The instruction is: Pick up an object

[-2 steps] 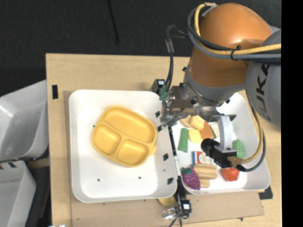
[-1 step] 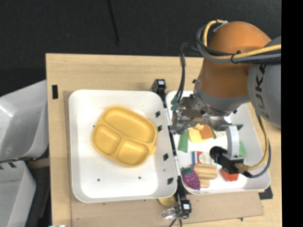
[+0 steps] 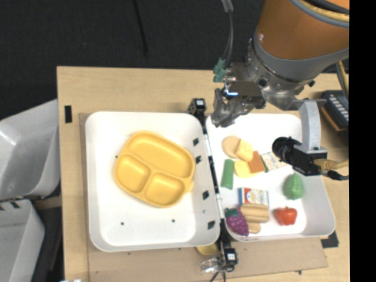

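The gripper [image 3: 226, 115] hangs over the right bin's [image 3: 314, 228] top-left corner, above the toy food, and whether it stands open cannot be told.

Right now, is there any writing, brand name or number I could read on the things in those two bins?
None can be read.
The small box in the right bin has red and blue print, too blurred to read.
The packet beside the orange piece has markings, too small to read.
The yellow tray in the left bin bears no text.
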`<state>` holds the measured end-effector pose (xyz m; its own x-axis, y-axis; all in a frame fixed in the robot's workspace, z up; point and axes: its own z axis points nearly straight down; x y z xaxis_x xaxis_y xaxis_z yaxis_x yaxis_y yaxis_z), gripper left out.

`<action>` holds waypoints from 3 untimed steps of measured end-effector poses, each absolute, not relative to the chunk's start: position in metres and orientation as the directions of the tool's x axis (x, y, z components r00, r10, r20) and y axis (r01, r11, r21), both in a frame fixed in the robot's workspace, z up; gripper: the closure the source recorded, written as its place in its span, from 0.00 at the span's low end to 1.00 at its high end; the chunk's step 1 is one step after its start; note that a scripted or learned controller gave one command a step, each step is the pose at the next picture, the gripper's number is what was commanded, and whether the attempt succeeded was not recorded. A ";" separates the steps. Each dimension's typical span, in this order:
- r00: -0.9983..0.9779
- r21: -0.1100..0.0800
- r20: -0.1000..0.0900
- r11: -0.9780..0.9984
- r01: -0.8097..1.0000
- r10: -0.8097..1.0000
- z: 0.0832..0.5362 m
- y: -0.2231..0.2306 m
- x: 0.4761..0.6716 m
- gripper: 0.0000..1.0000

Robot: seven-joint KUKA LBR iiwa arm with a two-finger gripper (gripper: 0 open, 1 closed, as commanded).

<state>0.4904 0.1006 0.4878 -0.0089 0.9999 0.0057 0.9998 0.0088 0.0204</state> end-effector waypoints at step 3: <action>-0.008 -0.016 -0.004 0.008 1.000 1.000 0.271 0.176 0.487 1.00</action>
